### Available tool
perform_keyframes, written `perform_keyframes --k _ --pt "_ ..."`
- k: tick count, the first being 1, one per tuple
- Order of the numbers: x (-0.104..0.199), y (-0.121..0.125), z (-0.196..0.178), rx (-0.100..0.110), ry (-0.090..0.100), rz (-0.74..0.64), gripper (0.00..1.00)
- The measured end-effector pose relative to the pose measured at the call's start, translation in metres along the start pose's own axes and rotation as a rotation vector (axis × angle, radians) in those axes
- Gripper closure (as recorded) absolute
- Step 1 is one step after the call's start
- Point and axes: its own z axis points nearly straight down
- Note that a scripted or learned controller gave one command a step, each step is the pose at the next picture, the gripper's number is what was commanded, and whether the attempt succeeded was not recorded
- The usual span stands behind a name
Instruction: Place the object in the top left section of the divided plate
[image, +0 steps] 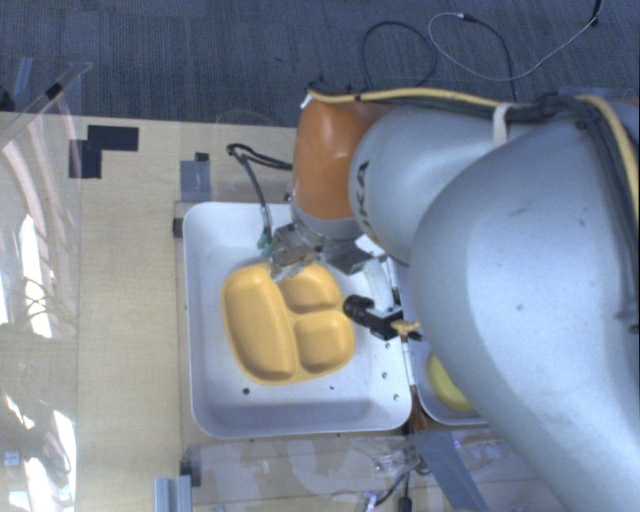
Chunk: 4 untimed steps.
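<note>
A yellow divided plate (262, 325) lies in the left white bin (215, 400). It has one long section on its left and two smaller sections on its right. My gripper (283, 258) hangs below the orange band, right over the plate's upper rim, where the long section meets the upper small one. The arm's bulk hides what is between its tips. A yellow rounded object (446, 387) lies in the right bin, half hidden under the arm.
A black bracket (366, 312) juts from the arm over the plate's right edge. The grey arm covers most of the right bin. A cable (252, 190) loops over the left bin's top rim. A clear panel (40, 250) stands at the left.
</note>
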Motion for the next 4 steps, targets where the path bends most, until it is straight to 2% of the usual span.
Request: perform_keyframes --k 1,2,3,4 --pt "0.047 -0.057 0.05 -0.013 0.005 0.1 1.0" --pt "0.06 -0.083 0.051 -0.03 0.018 0.68 1.0" --pt "-0.015 -0.106 -0.009 0.002 0.0 0.702 1.0" --pt "0.0 -0.112 0.037 -0.016 0.002 0.682 1.0"
